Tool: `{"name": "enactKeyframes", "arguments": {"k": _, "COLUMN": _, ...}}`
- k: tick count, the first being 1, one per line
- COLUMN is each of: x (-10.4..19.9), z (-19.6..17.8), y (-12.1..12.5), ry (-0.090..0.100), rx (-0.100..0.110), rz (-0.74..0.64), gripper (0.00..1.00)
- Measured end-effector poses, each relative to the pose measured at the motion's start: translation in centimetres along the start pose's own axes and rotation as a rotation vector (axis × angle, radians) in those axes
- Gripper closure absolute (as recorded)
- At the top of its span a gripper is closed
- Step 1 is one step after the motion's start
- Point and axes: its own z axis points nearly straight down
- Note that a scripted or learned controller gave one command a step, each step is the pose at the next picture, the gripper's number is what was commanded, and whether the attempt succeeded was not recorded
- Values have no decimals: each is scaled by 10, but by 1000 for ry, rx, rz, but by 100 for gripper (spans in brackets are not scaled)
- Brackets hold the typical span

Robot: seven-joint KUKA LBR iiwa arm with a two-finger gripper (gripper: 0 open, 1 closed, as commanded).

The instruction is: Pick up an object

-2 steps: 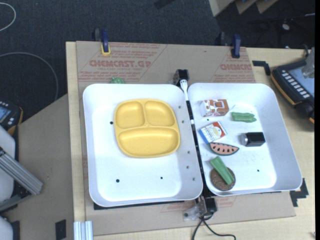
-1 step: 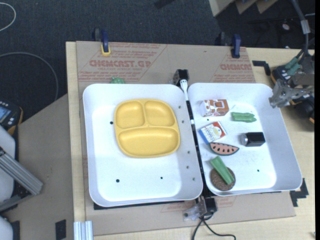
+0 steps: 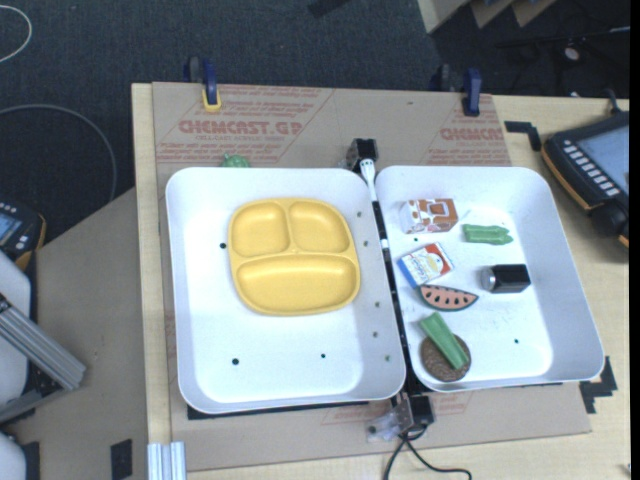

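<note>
- Right bin [image 3: 560, 258]: six small objects, all lying loose on the floor.
- Far side: brown-and-white packet [image 3: 429, 214], green pod [image 3: 487, 234] to its right.
- Middle: blue-and-red carton [image 3: 426, 264], black block [image 3: 508, 278] on the right, watermelon slice [image 3: 448, 297] just nearer.
- Near edge: green piece [image 3: 442, 335] resting across a brown disc [image 3: 447, 363].
- Left bin [image 3: 200, 298]: yellow divided plate [image 3: 294, 255].
- Gripper open or closed: cannot tell.

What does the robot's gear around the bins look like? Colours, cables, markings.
Black handheld controller with orange rim and grey keys at right. Two blue clamps on the board's far edge, red CHEMCAST lettering. Black cable trails off the front edge.
</note>
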Motion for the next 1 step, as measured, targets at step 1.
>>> {"name": "enactKeyframes", "arguments": {"k": 1, "x": 13, "z": 112, "y": -1, "ry": 7, "rx": 22, "rz": -5, "gripper": 100}}
